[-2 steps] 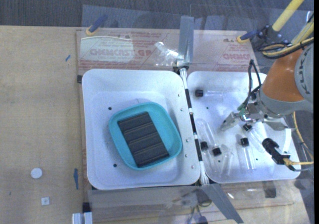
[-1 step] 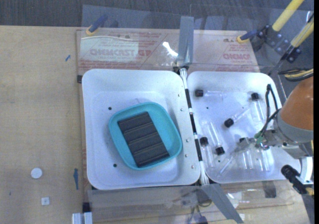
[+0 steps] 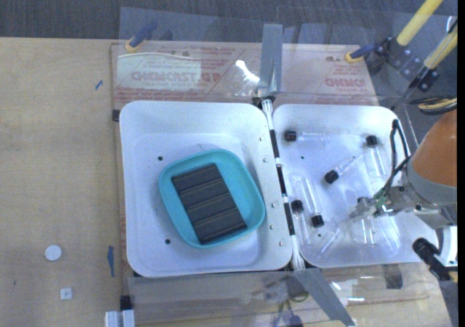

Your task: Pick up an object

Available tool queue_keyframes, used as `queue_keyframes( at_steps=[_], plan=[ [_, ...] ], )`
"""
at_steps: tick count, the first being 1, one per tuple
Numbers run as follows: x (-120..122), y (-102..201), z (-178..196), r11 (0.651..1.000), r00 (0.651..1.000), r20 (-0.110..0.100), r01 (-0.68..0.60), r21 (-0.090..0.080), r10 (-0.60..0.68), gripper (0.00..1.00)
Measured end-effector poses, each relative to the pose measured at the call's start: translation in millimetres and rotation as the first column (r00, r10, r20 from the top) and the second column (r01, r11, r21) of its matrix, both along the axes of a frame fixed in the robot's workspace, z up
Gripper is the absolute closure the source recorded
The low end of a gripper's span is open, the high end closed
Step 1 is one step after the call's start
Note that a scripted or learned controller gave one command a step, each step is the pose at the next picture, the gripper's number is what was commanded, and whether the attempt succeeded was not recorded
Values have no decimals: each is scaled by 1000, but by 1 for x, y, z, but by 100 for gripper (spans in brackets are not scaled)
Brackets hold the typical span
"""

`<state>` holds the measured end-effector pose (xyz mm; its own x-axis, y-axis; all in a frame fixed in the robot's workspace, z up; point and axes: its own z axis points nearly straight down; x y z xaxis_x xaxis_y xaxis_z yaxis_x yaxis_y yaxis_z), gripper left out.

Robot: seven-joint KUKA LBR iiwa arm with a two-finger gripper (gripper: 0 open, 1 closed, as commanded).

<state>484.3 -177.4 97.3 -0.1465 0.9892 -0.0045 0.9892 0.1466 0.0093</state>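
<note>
We see the claw (image 3: 367, 207) low over the right bin (image 3: 341, 116), among clear plastic tubes with black caps (image 3: 330, 176). Whether it grips anything we cannot tell; metal and transparent tubes blur together there.

Left bin (image 3: 138, 173) holds a teal tray (image 3: 247, 187) with a dark ridged block (image 3: 208, 202) in it, well apart from the arm.

Risks, as we judge them: the tubes are smooth, round and see-through, so one could roll or squirt free as the claw shuts; several lie close together near the claw, so it may nudge neighbours or catch two.

Writing: the far board (image 3: 182, 75) reads "CHEMCAST GP", printed in red; the same label repeats, partly legible, at far right.
</note>
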Motion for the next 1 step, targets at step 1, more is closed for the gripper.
queue_keyframes(
  at_steps=[1],
  plan=[
    [-4,53,120,969,969,-9,248,2,-248,100]
  ],
)
